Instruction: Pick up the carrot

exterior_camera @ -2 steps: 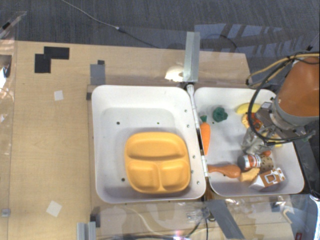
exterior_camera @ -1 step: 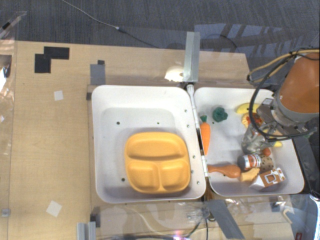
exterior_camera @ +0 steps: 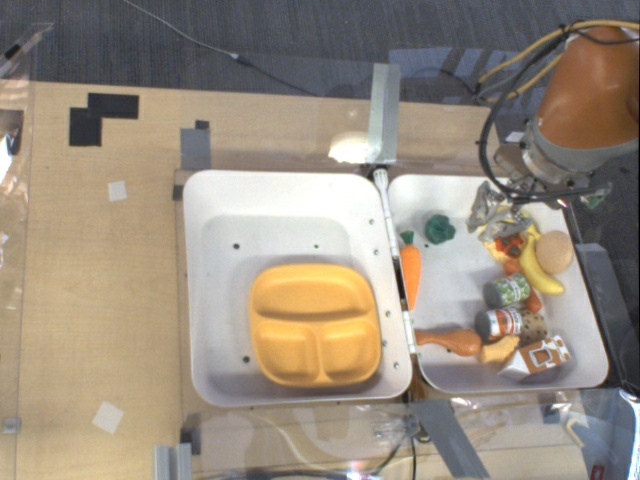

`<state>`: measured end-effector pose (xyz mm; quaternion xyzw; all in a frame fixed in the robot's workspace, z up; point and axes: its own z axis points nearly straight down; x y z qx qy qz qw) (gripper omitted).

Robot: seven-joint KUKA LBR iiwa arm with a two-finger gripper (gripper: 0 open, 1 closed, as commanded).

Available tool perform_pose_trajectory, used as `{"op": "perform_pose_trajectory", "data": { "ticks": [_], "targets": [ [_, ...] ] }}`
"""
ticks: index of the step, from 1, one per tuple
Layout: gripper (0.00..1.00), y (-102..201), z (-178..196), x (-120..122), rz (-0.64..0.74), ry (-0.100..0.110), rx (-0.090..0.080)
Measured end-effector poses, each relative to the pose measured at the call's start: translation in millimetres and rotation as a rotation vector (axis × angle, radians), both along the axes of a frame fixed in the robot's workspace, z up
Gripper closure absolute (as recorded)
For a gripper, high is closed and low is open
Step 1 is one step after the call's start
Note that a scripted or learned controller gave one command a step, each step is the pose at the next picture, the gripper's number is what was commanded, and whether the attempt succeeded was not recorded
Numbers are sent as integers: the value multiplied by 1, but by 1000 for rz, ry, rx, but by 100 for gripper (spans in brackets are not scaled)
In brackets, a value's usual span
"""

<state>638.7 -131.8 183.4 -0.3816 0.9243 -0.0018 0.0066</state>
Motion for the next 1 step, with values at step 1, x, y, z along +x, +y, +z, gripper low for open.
{"op": "perform_pose_trajectory", "data": {
  "ticks": [1],
  "targets": [
    [100, -8, -49, -55, 147, 10, 0]
  ]
}}
